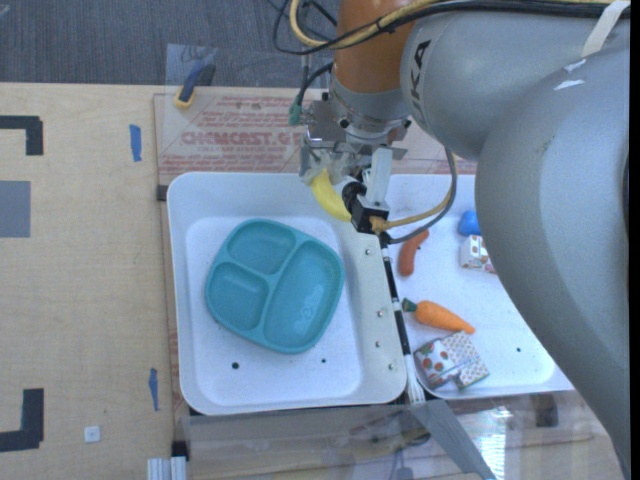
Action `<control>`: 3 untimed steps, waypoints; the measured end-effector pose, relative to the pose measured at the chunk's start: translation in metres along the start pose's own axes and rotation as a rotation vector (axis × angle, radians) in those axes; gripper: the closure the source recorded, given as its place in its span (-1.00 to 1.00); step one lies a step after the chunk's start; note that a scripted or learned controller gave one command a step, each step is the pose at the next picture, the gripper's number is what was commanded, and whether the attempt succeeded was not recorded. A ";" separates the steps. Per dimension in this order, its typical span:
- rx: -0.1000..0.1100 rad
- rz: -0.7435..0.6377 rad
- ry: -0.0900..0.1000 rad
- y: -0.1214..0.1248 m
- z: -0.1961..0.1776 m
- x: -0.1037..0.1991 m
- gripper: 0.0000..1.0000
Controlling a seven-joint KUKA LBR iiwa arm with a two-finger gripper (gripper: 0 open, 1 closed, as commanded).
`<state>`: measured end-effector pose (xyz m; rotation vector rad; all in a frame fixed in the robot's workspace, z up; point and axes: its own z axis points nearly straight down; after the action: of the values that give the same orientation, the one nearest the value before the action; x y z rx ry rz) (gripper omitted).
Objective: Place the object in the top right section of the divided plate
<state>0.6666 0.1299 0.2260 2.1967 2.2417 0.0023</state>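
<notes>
A teal divided plate point(274, 284) lies in the left white bin point(200, 368), turned at an angle, with nothing in its sections. My gripper point(338, 186) hangs over the far right corner of that bin, just beyond the plate's top right edge. A yellow banana-like object point(328, 196) shows between and below its fingers, and the gripper is shut on it. The grey arm with its orange band comes down from the upper right and covers much of the right bin.
The right bin point(520, 353) holds an orange-red sausage shape point(410, 253), a toy carrot point(440, 315), a strawberry-patterned packet point(450, 361), a blue item point(468, 222) and a small white item point(474, 254). A ridge between the bins runs down past the plate's right side.
</notes>
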 end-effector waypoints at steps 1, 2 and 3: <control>-0.002 -0.168 0.000 0.000 -0.060 -0.036 1.00; -0.002 -0.218 0.000 0.001 -0.092 0.003 1.00; 0.006 -0.207 0.001 0.000 -0.026 0.036 1.00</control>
<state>0.6660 0.1657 0.2516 1.9568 2.4599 -0.0039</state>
